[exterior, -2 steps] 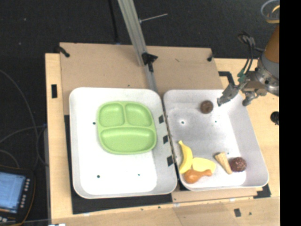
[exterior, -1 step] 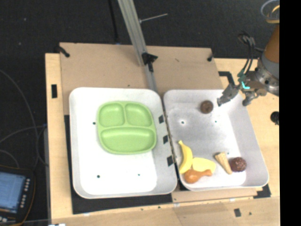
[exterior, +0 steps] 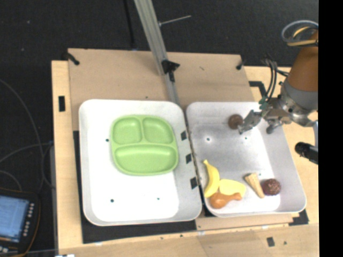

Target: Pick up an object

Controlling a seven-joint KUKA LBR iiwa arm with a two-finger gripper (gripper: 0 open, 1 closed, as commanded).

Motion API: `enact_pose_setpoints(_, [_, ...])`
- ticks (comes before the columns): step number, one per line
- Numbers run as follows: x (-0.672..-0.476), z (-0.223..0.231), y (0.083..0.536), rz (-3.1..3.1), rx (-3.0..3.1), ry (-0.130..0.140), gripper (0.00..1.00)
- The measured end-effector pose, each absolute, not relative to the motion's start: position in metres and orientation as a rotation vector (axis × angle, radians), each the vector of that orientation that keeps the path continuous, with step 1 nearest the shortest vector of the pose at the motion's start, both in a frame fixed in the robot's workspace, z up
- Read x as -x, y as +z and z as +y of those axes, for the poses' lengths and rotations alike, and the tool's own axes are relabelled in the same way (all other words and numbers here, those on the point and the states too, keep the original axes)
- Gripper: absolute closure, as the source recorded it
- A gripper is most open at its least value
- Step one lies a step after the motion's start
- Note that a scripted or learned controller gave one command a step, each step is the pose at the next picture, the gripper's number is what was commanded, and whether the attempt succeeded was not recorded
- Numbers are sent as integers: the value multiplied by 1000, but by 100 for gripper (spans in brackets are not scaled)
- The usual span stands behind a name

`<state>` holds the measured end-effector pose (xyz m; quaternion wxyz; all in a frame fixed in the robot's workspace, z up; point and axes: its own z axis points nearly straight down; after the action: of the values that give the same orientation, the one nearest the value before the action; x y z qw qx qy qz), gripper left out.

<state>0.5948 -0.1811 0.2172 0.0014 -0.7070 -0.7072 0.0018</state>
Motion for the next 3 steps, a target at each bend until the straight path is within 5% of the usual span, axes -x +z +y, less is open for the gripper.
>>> enact_pose_setpoints(2, [-591,-195,122,-2219,2222,5,0])
enact_pose_setpoints(3, [-593,-196,136,-2219,2231,-1,100])
